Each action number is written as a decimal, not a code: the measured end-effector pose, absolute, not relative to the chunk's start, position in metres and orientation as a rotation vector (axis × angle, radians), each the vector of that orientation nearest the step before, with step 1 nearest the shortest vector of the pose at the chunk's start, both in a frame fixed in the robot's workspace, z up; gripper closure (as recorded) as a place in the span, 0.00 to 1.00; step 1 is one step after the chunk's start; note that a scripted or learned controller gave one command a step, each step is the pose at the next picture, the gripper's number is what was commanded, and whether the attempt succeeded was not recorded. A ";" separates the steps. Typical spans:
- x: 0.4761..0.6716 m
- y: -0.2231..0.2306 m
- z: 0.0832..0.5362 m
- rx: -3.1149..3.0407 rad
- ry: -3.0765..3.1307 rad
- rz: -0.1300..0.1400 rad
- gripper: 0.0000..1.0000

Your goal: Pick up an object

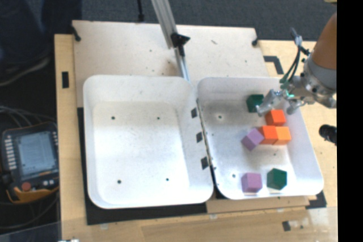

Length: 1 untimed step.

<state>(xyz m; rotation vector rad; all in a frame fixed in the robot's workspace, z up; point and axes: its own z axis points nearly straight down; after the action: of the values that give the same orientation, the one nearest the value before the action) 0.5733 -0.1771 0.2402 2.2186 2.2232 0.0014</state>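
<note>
tool (282,100) hovers low over the right shallow white bin (227,187), whether open or shut cannot be told, no object seen in it | task: nothing lifted yet, grasp still to do | nearest: small orange cube (277,117) just below tool, dark green block (254,102) just to its left | bench (142,48) beneath
</note>
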 end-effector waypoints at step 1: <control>0.577 -0.188 0.186 2.224 2.221 -0.005 0.00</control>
<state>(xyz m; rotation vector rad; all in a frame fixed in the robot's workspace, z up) 0.5773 -0.1877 0.1859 2.2237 2.2209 -0.0054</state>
